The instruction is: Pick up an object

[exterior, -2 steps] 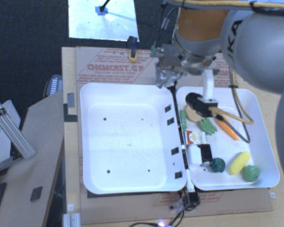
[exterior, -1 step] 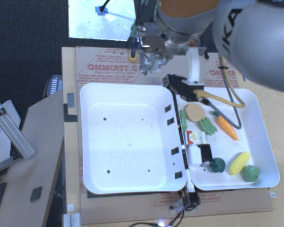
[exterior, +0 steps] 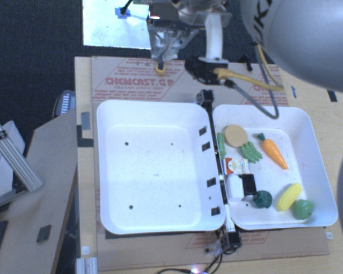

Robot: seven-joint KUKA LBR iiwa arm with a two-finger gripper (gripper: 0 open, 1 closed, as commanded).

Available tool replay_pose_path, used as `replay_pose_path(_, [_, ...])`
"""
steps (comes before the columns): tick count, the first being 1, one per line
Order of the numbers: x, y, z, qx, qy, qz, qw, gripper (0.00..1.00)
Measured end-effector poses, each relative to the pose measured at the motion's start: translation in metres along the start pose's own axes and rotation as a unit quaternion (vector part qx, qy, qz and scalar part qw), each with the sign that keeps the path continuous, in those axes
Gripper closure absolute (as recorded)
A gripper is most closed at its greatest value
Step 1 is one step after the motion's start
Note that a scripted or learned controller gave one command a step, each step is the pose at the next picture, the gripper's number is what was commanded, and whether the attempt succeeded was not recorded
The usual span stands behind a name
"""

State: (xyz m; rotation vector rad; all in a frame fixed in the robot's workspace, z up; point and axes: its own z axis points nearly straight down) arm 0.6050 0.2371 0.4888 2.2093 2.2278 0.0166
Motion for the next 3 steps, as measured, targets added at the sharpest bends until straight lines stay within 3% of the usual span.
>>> replay_pose_path(1, [-0.003, -0.013, 0.124, 0.010, -0.004, 0.004, 0.9999, 1.00])
replay_pose_path(2, [-0.015, -0.084, 0.220, 0.012, -0.004, 0.004, 0.9999, 1.00])
replay_pose_path(3, [0.000, -0.120, 0.066, -0.002, 0.003, 0.000, 1.0000, 1.00])
